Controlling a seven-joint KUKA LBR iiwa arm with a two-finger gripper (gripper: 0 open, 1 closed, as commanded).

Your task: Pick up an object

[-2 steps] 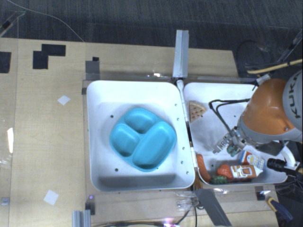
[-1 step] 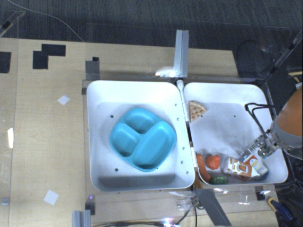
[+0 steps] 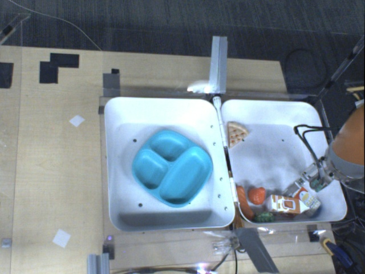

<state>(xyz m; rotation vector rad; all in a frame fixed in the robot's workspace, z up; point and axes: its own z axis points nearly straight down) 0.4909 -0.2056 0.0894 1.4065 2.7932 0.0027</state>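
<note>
Hovering just above the small carton (image 3: 288,204) near the front wall of the right bin (image 3: 274,147), the gripper (image 3: 312,182) gives no clear sign whether it is spread or pinching. The carton lies flat beside a tomato (image 3: 256,195). A descent slightly off-centre may nudge it against the wall, leaving nothing caught.

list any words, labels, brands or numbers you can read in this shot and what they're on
No text can be read.
Small carton in the right bin: orange and white printing, too small and blurred to read.
Blue divided plate in the left bin: no markings seen.
Black shapes on the bench: solid blocks, no letters or numbers.
</note>
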